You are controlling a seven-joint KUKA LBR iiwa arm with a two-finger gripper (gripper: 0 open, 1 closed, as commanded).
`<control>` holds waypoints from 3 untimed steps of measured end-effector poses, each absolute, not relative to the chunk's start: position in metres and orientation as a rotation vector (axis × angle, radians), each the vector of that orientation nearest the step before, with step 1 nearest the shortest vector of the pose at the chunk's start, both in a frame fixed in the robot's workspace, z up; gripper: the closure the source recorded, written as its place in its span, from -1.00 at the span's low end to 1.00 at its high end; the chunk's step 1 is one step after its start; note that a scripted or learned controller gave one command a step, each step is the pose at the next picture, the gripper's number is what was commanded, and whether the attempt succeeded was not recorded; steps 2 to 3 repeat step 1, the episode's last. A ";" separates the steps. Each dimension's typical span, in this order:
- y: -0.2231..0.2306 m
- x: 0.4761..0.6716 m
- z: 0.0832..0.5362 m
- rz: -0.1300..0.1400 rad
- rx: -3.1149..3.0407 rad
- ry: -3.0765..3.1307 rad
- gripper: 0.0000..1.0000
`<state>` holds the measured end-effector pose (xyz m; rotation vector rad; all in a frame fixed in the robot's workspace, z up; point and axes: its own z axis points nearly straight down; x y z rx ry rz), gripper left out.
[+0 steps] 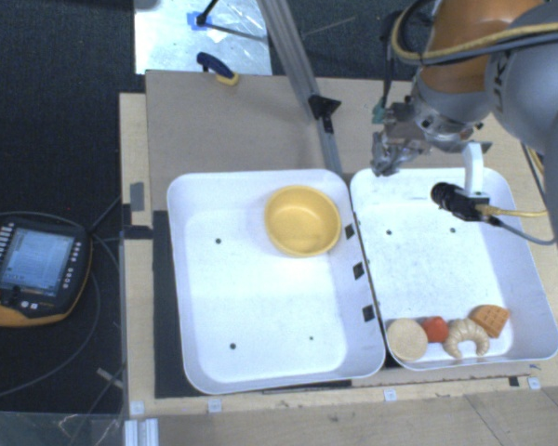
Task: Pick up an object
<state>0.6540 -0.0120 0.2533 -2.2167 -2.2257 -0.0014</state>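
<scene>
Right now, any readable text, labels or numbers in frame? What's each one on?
No text here can be read.
Handheld controller: lit screen and buttons, all too blurred to read.
Yellow bowl, white bins, food pieces: no markings seen.

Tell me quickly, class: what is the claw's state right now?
Claw: cannot be told; it hangs over the far edge of the right bin, with nothing seen in it.

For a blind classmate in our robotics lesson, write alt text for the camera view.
A grey robot arm's gripper hovers over the far edge of the right bin, whose near edge holds four small food items. The left bin holds a yellow bowl.
</scene>
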 end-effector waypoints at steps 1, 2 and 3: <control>0.049 0.643 0.242 -0.002 -2.215 -2.227 1.00; 0.049 0.643 0.242 -0.002 -2.215 -2.227 1.00; 0.049 0.643 0.242 -0.002 -2.215 -2.227 1.00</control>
